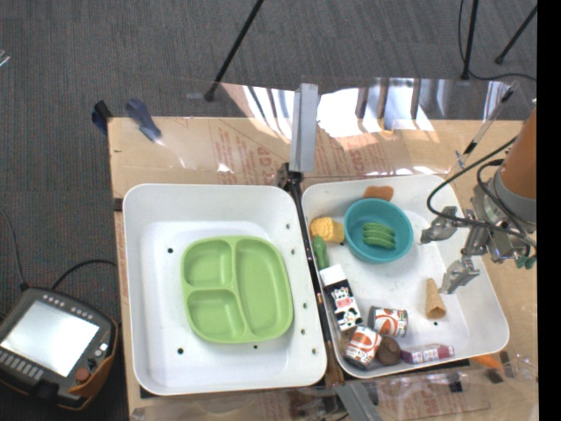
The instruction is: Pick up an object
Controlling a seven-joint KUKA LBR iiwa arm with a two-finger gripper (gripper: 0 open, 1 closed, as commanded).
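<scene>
The metal pincer [451,254] is seen spread wide with nothing in it, near the table's right edge, just above the small brown cone [435,298] in the right white bin [491,318].

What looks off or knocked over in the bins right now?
Nothing spilled or damaged. In the right bin, two cans and a milk carton lie on their sides, crowded at the near-left corner. The green tray sits flat in the left bin.

Green divided plate [237,288] in left bin [140,235]; pendant [53,345] on floor.
</scene>
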